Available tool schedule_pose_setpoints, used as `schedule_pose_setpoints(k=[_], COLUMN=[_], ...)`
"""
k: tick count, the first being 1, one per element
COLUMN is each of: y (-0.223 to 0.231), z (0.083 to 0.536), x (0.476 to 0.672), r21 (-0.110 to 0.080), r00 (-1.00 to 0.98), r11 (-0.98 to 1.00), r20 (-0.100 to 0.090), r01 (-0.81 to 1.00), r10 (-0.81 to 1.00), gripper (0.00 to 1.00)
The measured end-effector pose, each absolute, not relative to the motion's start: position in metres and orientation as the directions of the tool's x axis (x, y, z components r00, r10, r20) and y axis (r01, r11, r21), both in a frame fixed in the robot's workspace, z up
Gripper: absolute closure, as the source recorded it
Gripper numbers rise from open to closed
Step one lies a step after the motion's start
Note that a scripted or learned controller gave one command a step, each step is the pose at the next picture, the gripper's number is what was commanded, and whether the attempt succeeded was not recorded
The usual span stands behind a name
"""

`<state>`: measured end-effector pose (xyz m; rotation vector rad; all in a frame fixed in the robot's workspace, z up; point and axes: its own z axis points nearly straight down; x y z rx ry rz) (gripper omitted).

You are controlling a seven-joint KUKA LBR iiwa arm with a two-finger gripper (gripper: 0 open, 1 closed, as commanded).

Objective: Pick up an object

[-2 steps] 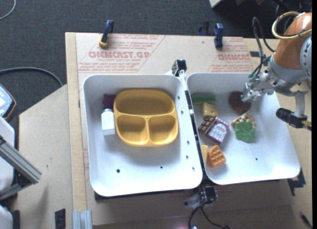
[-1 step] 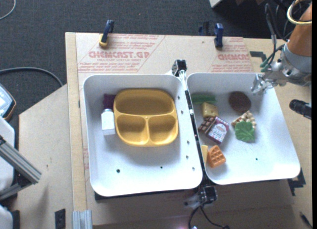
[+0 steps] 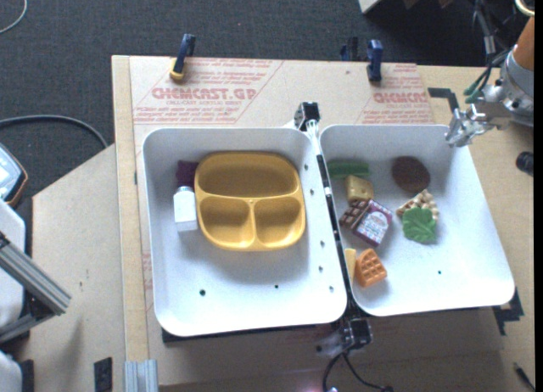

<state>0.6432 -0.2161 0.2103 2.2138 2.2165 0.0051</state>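
I see the metal two-finger gripper [image 3: 459,127] at the far right corner of the right shallow white bin [image 3: 475,284], and I cannot tell if it is open. In this bin, well apart from the gripper, lies the green leaf-shaped toy [image 3: 419,224], beside a brown round cookie [image 3: 411,172].

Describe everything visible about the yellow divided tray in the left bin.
The yellow divided tray looks like matte plastic, a rounded rectangle with a raised rim. Ridges split it into three compartments: one long one on the far side, two smaller ones on the near side. It lies flat, right side up, slightly rotated, in the middle of the left bin. A small white bottle sits against its left edge.
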Motion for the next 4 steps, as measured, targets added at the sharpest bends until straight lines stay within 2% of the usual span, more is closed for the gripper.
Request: schedule_pose_setpoints(k=[1, 2, 3, 4], y=[-0.216, -0.167, -0.122, -0.072], z=[0.227, 0.217, 0.217, 0.231], x=[0.644, 0.638, 0.636, 0.626], r21=[0.006, -0.002, -0.002, -0.002], r00=[-0.001, -0.005, -0.004, -0.005], r11=[0.001, 0.005, 0.004, 0.005], r20=[-0.003, 0.003, 0.002, 0.002], r01=[1.000, 1.000, 1.000, 1.000], r10=[1.000, 1.000, 1.000, 1.000], gripper=[1.00, 1.00, 1.00, 1.00])
